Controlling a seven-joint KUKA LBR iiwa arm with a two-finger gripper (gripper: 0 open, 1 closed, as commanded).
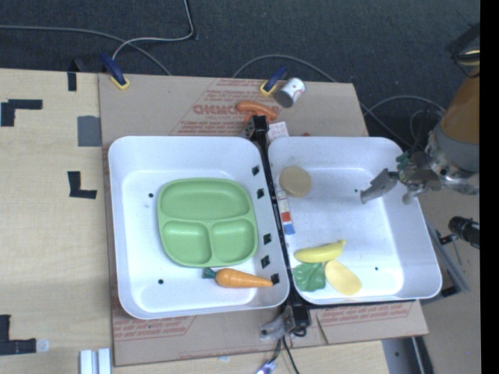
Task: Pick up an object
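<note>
Cardboard bench held two bins; gripper (387,188) hung over right bin (405,275), fingers spread; we noted banana (320,251).

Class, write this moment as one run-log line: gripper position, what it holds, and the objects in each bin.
gripper: above right bin, nothing held | right bin: tan disc, banana, lemon | left bin: green tray, carrot

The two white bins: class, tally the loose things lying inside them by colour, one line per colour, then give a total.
Green: 2, the divided plate and the leaf
Yellow: 2, the banana and the oval piece
Orange: 1, the carrot
Tan: 1, the round disc
Total: 6
</note>
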